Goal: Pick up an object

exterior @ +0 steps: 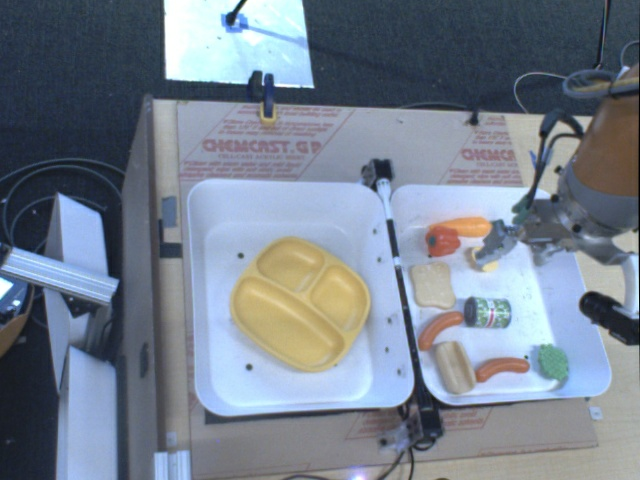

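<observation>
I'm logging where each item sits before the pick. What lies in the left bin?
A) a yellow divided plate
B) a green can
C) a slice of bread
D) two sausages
A: the yellow divided plate lies alone in the left bin, while the green can, the slice of bread and the sausages all lie in the right bin.

Gripper (497,245) low at arm's leftward reach, fingers seemingly apart.
</observation>
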Robot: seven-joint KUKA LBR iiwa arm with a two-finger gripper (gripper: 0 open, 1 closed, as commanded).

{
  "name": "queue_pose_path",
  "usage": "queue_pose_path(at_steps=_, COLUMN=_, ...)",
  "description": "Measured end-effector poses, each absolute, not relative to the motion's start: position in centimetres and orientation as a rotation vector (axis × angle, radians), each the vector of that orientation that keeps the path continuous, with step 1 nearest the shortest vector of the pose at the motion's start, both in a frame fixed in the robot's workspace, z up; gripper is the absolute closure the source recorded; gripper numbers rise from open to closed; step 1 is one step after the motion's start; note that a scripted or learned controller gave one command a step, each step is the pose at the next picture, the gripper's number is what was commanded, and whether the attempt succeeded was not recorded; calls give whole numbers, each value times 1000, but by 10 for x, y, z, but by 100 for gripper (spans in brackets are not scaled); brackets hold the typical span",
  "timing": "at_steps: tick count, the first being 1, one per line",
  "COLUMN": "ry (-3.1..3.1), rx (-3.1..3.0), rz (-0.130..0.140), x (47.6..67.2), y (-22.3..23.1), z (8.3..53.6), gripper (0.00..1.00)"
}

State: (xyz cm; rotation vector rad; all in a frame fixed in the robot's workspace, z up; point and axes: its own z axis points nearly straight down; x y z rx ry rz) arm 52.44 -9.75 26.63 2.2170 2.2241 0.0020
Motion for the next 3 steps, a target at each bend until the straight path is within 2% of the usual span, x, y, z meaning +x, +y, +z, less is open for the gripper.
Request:
queue_pose_path(at_steps=1, ry=2225, rx=2219, rz=0, x=579, y=-81, z=183, gripper=0)
queue_pose_path(at_steps=2, ry=2225, rx=2217, rz=1, x=640, y=-85, z=84, gripper=0)
queue_pose_path(at_steps=3, ry=2225, rx=2214, rz=4, x=641, y=-84, z=95, gripper=100)
